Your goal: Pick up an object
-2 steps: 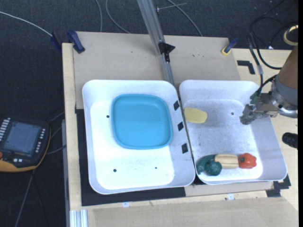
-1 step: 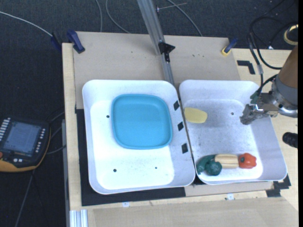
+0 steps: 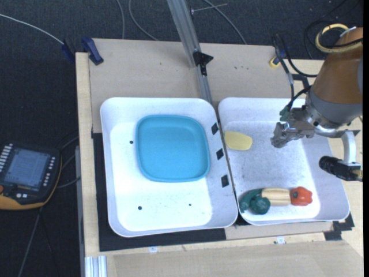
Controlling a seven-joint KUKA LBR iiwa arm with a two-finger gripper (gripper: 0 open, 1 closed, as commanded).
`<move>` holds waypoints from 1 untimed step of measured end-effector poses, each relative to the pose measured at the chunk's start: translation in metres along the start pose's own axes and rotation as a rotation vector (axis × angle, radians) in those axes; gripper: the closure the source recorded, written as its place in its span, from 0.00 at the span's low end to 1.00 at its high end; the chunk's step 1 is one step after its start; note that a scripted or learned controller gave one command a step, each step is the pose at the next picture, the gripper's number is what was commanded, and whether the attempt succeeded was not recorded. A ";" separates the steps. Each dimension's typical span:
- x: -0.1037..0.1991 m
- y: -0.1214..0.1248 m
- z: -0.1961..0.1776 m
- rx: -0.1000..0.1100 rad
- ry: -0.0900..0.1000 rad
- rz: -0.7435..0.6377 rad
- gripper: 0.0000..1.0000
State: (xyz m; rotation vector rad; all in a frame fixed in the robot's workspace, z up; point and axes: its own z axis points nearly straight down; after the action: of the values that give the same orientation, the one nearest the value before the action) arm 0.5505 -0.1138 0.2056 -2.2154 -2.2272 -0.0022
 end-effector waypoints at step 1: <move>0.045 0.024 0.003 0.000 0.000 0.001 1.00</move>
State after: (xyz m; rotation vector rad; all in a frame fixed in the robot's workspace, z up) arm 0.5740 -0.0686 0.2029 -2.2158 -2.2262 -0.0018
